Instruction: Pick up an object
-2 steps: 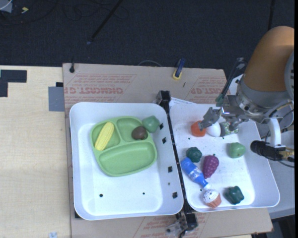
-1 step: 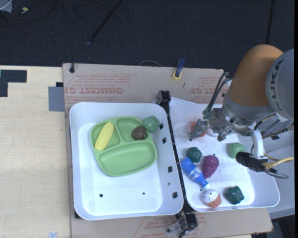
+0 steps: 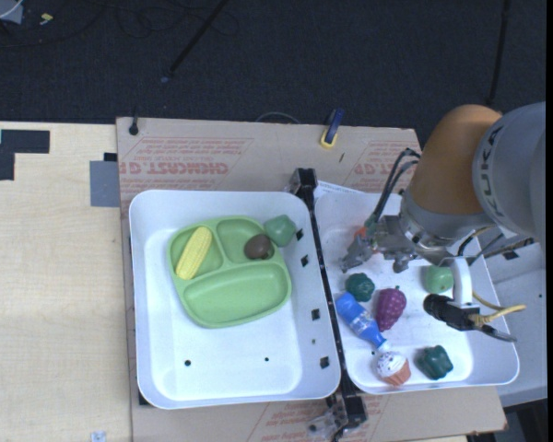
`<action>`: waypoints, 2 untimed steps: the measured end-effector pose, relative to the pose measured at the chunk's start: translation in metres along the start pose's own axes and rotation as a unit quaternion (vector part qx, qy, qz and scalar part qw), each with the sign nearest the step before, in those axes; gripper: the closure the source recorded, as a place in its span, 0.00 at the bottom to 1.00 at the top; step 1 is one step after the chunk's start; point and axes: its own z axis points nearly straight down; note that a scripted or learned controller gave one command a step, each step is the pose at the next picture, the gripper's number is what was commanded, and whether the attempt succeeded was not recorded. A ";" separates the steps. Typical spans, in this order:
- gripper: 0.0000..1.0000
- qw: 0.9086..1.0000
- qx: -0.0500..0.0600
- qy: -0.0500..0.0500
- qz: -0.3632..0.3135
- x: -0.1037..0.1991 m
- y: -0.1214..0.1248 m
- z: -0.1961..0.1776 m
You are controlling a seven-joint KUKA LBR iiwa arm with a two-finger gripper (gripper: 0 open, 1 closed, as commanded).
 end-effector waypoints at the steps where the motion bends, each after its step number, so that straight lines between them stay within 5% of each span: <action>1: 0.00 1.000 0.000 0.000 0.000 0.002 -0.001 0.054; 2: 1.00 1.000 -0.001 0.000 0.003 0.000 -0.001 0.041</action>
